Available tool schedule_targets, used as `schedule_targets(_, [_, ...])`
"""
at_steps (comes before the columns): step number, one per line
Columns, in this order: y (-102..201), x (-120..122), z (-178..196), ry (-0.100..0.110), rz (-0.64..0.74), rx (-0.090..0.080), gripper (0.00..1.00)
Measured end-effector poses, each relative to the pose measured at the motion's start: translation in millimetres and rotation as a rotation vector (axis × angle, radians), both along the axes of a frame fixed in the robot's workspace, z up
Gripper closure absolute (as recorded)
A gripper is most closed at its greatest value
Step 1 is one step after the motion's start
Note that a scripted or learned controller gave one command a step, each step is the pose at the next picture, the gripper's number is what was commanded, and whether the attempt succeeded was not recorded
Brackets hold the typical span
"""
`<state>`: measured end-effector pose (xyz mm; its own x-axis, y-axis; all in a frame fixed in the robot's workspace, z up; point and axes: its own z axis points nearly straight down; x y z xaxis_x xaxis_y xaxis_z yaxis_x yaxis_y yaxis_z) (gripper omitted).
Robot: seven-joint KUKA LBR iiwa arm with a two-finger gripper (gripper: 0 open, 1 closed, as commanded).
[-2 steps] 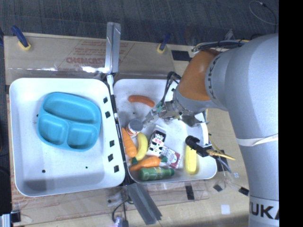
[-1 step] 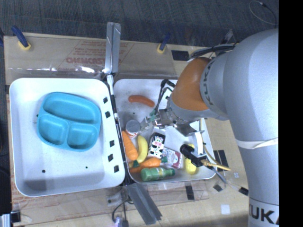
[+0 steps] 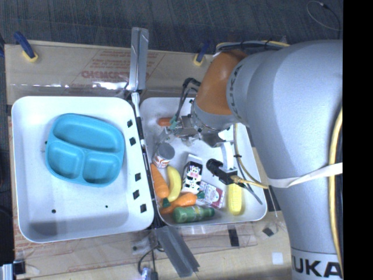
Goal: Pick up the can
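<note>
The smooth grey arm, with its glossy orange band, fills the space right of the right bin and reaches over that bin's far end. The left bin, a shallow white plastic tub, carries a blue three-part tray of moulded plastic. In the right bin, a yellow corn cob, an orange carrot, a curved banana, a green cylinder and a printed carton crowd the near end. The hand sits low at the bin's far end; I cannot tell how wide it stands. The can, small and metallic, lies just beside it, toward the carrot.
</note>
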<state>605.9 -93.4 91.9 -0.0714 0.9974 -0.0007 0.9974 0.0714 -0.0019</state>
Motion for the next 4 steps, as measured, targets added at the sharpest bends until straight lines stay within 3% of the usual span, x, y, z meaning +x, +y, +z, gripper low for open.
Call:
schedule_targets(1, [-0.8, 1.6, -0.1, -0.001, -0.183, 0.001, 0.0])
schedule_targets(2, [-0.2, 1.8, 9.6, 0.0, -0.178, 0.001, 1.0])
schedule_targets(3, [0.1, 2.1, 19.7, 0.001, -0.173, 0.001, 1.0])
schedule_targets(4, [0.2, 1.9, 19.2, 0.002, -0.172, 0.001, 0.0])
